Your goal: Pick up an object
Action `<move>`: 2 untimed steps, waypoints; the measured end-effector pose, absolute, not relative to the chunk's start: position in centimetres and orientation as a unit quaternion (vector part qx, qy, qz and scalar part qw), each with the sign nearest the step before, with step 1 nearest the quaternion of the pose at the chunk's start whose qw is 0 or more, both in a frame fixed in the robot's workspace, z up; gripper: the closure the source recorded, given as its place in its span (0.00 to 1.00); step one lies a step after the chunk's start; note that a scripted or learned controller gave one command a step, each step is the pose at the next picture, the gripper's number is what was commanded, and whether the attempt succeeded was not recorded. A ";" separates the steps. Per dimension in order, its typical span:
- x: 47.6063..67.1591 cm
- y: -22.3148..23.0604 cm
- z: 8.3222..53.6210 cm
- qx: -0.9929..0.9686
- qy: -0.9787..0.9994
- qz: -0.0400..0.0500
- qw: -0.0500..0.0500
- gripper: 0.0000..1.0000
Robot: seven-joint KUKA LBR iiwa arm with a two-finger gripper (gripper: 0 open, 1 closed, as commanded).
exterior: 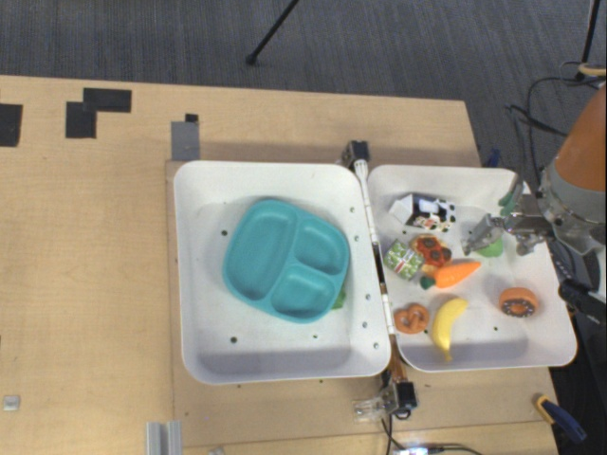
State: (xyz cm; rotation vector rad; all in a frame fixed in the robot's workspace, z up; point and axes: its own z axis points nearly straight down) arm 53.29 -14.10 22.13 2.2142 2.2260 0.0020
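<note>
While hanging low over the right-hand shallow white plastic bin (569, 335), near its right wall and toward the far edge, the two-finger metal tool (495, 231) on the grey arm with the orange band (580, 159). Just at its tips, a small green rounded toy (490, 247), partly hidden by the fingers. Whether touching or merely overlapped, impossible to tell; likewise how wide the fingers stand or whether anything sits between them. Toward the bin's middle from there, an orange plastic carrot (457, 273), long axis running roughly left to right, tip to the right, close below the tool. Near the front edge, a yellow plastic banana (447, 322), lying near upright in view. By the right wall, a brown ring-shaped doughnut toy (519, 302). Judged nearest and most likely target: the green toy, almost straight under the tips.
</note>
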 end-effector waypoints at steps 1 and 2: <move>51.0 -11.0 8.7 0.648 0.762 0.003 0.004 0.00; 49.1 -9.0 8.8 0.713 0.701 0.004 0.007 0.00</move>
